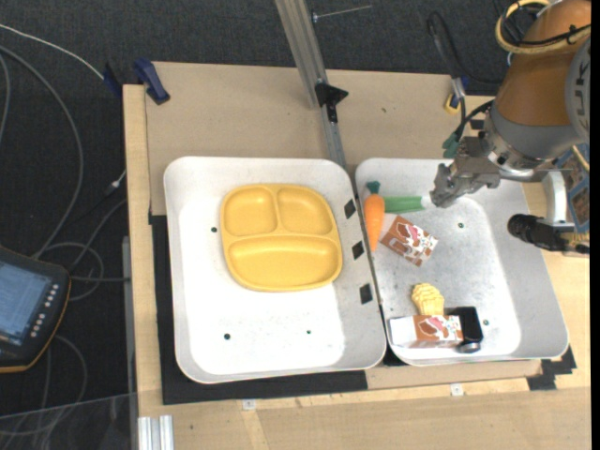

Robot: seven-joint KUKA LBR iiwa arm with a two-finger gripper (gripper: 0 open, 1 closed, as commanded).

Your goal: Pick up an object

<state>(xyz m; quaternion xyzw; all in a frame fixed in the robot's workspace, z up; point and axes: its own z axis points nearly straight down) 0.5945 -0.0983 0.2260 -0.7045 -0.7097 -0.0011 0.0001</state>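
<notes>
Two shallow white plastic bins (192,279) sit side by side. One yellow three-compartment plastic plate (280,235), one orange toy carrot with a green top (374,218), two small red-and-white printed cartons (409,239) (one at the near edge), one yellow corn-shaped toy (427,297), one small black block (468,325).
</notes>
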